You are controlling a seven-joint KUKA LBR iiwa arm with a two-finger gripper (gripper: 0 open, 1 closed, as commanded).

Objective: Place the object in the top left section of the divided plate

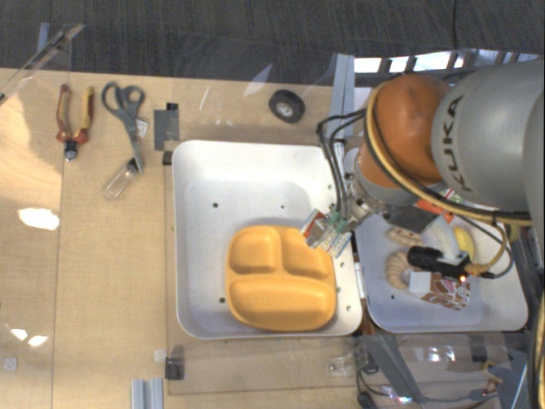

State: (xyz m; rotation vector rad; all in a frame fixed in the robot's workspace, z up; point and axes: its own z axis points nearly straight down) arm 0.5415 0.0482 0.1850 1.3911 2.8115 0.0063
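**Over the left bin: gripper at the plate's upper right corner**

From the overhead camera, I saw the gripper (328, 227) down at the right side of the left bin (204, 186), just above the upper right corner of the divided plate (281, 278). I could not tell how far it was open: its tip was a small cluster of reddish and green parts, too small and cluttered to read, and I could not make out any object in it.

The yellow-orange plate sat low and to the right in the left bin, with two small sections at the top and one long section at the bottom. All three looked bare. The top left section lay to the left of the gripper tip, which was nearer the top right one.

The arm (460, 135) covered much of the right bin (502, 313), where a beige ring-shaped item (397, 269), a yellow object (462, 240) and a patterned brown piece (447, 292) lay. Scissors (128, 113), pliers (72, 118) and a roll of tape (287, 105) rested on the bench (85, 296).
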